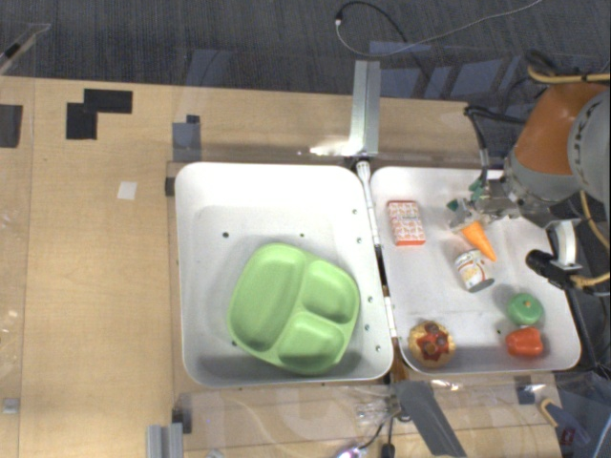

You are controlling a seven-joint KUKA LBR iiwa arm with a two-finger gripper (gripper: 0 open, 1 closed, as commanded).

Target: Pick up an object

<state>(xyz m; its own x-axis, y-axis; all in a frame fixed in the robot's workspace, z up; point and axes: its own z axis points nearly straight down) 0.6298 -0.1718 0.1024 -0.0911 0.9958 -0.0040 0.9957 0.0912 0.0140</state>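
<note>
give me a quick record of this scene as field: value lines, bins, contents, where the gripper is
left bin: holds a green divided plate, tilted toward the bin's near right corner
right bin: holds six small items
far left of right bin: orange patterned box
middle: toy carrot, small jar just below it
near edge: round dish of mixed food, green round toy, red toy
gripper: over the right bin's far side, right by the carrot's top
grasp: nothing visibly held
</note>
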